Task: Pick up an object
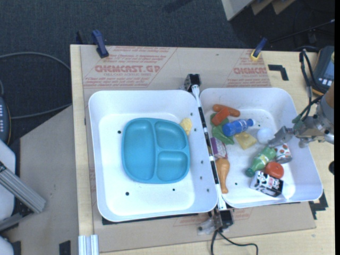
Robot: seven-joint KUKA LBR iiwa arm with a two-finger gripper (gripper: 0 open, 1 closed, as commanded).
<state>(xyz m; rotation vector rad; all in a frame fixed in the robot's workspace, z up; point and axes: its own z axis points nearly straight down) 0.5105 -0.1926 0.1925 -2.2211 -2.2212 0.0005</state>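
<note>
Two white bins sit side by side on a tan bench (159,62) above dark carpet: the left bin (101,142) holds a blue divided tray (155,150) with a small yellow piece (186,124) just beside its upper right corner. Crowded in the right bin (305,187) are a blue bottle (237,127), an orange carrot (226,110), a green bottle (261,160), a black-and-white carton (267,183), an orange drumstick (223,171) and a white ball (264,136). Reaching over that bin's right side, the gripper (280,137) hangs near the ball with nothing between its parted fingers.
</note>
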